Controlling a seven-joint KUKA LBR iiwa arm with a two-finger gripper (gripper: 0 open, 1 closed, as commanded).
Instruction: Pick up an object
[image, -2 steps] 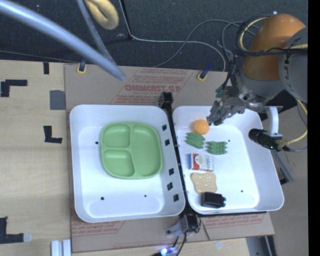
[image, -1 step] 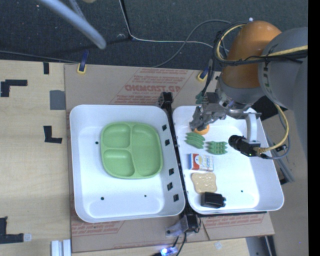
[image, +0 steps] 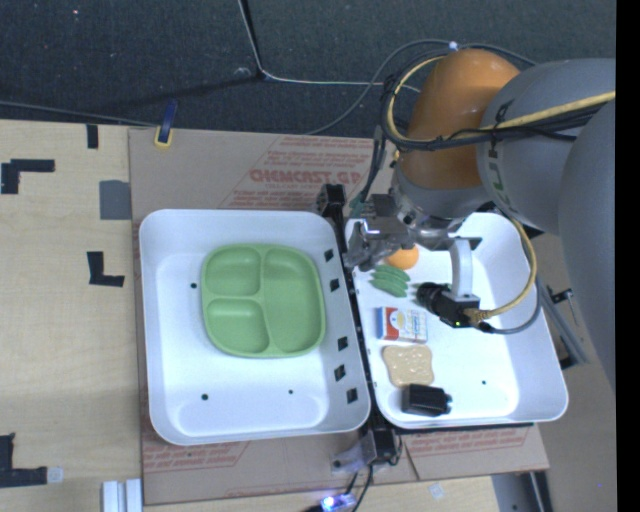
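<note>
The left bin (image: 170, 330) carries a green divided plate (image: 264, 300). In the right bin (image: 520, 390), the green object (image: 392, 281) lies just below the hand (image: 378, 243), long axis slanting down-right; whether the hand is spread I cannot tell.

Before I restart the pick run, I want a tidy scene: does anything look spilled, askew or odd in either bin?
Nothing stands out. The green divided plate lies flat in the left bin. In the right bin, the green item, small carton, toast slice and black object lie apart, none spilled.
</note>
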